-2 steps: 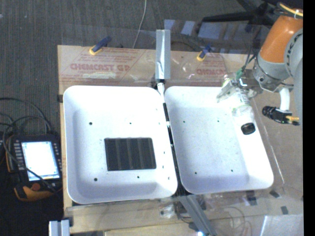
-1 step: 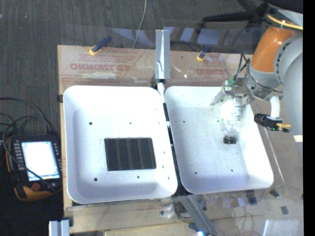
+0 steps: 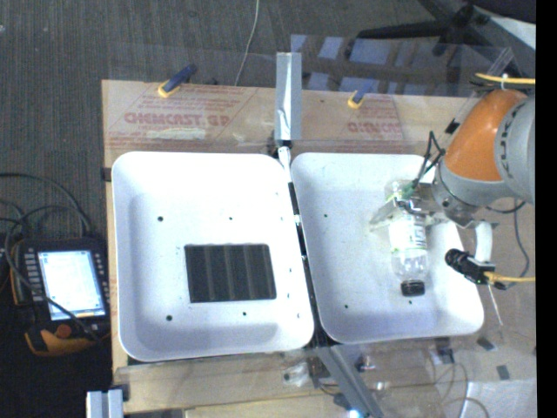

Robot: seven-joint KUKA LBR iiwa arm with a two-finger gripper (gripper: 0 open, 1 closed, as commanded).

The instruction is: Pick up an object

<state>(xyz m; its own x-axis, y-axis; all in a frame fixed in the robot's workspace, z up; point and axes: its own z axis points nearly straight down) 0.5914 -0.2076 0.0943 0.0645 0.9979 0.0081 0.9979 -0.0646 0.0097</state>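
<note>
Over the right bin (image 3: 348, 320) we see the grey arm (image 3: 513, 159) reaching in from the right, orange band up top. Its gripper (image 3: 411, 205) sits low at the far end of a clear plastic bottle (image 3: 409, 251). Whether the pincer is released or clenched we cannot tell; the wrist and the see-through plastic blur together there. We cannot tell whether the bottle is touched or gripped.

Bottle lies on its side in the right half of the right bin, long axis running far to near, dark cap (image 3: 412, 286) at the near end. Crumpled clear wrap or label near its far end, just left of the gripper.

Left bin (image 3: 139, 320) holds a flat dark ribbed rectangle (image 3: 230, 272), lying near the bin's middle, slightly toward the near side, well apart from the bottle.

Both bins touch side by side on a plywood bench (image 3: 200, 116). Left of the bench, on the floor, a handheld pendant with lit screen (image 3: 66, 284).
</note>
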